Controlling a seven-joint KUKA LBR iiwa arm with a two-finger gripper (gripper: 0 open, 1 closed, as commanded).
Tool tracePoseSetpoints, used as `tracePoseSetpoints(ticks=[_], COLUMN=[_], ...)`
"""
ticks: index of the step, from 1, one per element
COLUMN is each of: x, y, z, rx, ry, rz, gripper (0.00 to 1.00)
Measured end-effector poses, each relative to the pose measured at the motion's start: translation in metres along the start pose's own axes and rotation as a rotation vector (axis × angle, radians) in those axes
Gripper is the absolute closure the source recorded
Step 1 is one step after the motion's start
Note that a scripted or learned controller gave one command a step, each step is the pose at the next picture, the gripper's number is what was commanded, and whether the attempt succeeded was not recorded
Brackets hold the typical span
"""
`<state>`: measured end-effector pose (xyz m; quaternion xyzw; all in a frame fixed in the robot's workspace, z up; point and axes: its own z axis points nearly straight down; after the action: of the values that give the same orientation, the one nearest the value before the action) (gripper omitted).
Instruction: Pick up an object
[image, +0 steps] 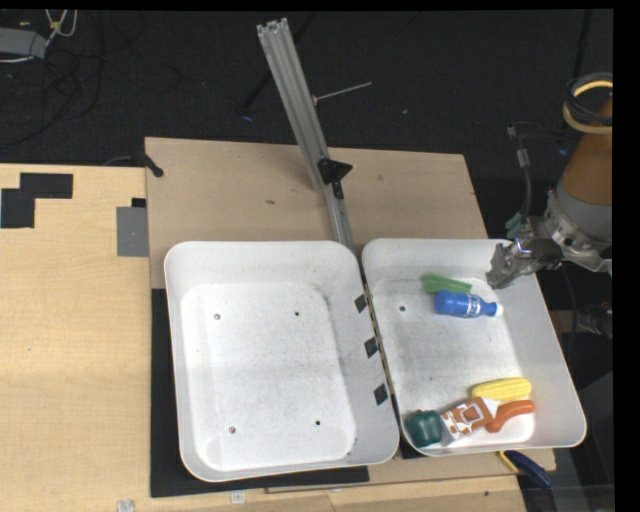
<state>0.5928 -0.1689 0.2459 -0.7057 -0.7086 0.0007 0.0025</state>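
Down front, the teal cap (424, 428), orange toy (490, 412) and yellow corn (502, 389) sit untouched. Pincer (503, 266) hangs over the right bin (560, 375) rim; grip state unclear, nothing visibly held. Blue bottle (465, 306) and green piece (445, 285) lie near it, so the pick looks undone.

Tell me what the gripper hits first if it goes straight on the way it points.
The gripper points down-left into the right bin; likely the blue bottle first, though depth is unclear.
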Motion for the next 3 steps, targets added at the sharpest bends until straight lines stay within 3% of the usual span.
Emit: tracePoseSetpoints(ticks=[3], x=[0.143], y=[-0.040], z=[0.004], rx=[0.000], ry=[0.000], rz=[0.000], gripper=[1.00])
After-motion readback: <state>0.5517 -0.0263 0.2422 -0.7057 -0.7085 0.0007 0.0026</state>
